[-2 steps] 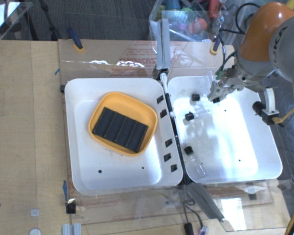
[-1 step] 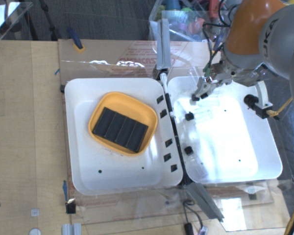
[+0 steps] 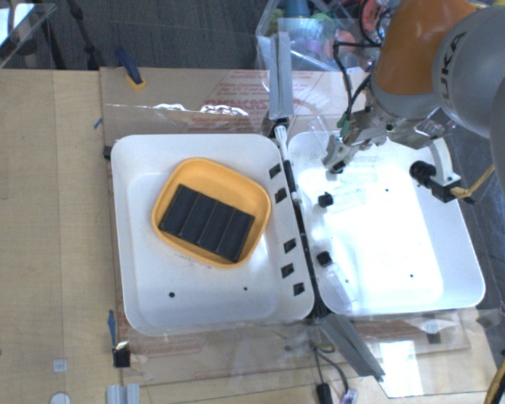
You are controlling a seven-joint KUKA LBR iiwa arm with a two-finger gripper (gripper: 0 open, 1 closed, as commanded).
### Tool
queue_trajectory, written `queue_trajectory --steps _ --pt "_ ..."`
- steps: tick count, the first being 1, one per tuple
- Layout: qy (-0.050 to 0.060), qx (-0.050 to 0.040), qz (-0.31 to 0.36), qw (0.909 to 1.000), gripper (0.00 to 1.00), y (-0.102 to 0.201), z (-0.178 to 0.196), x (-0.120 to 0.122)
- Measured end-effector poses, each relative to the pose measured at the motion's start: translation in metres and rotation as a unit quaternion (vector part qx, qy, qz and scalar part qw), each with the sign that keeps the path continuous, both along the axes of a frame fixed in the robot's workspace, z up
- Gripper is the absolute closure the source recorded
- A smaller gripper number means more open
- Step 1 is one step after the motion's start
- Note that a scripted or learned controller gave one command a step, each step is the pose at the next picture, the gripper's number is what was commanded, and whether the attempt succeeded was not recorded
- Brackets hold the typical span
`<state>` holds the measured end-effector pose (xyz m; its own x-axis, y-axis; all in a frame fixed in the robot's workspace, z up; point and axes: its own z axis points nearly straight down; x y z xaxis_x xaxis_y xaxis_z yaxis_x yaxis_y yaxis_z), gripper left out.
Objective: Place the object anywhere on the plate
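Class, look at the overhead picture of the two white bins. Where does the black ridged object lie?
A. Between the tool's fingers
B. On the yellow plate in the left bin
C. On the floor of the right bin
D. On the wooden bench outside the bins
B: the black ridged object rests on the yellow plate inside the left bin.

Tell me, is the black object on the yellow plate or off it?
On it. The black ribbed object lies flat inside the yellow plate, within its rim, in the left bin. The gripper is over the right bin.
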<state>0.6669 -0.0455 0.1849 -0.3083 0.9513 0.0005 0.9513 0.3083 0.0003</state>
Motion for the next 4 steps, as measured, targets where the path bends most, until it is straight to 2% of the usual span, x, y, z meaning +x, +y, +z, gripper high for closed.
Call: queue_trajectory --steps 3,4 --pt "0.000 0.0001 0.135 0.9909 1.00 0.063 0.000 -0.002" --pt "0.000 0.0001 0.177 0.9842 1.00 0.067 0.000 -0.005"
